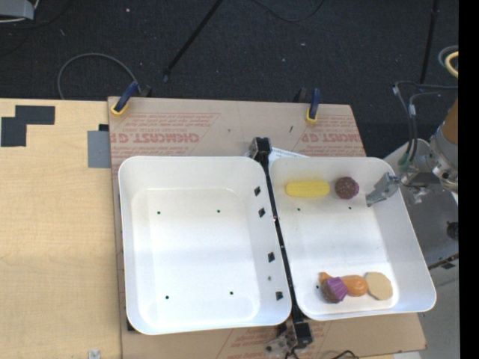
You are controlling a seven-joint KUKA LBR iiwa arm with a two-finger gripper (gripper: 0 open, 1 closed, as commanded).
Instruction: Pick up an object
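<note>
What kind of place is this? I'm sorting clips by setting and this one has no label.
Probably a robotics lab bench, not a home or shop: two white bins sit on cardboard clamped down, toy-like items such as a yellow piece lie inside, and cables trail across dark carpet.

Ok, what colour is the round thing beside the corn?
Dark purple-maroon ball, seen in the camera view.

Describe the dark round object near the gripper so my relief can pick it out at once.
Look in the right-hand bin, along its far edge. Two things lie there side by side: a yellow corn cob and, to its right, the dark maroon ball, closest to the gripper. It is the bin's one round, dark-red item.
</note>
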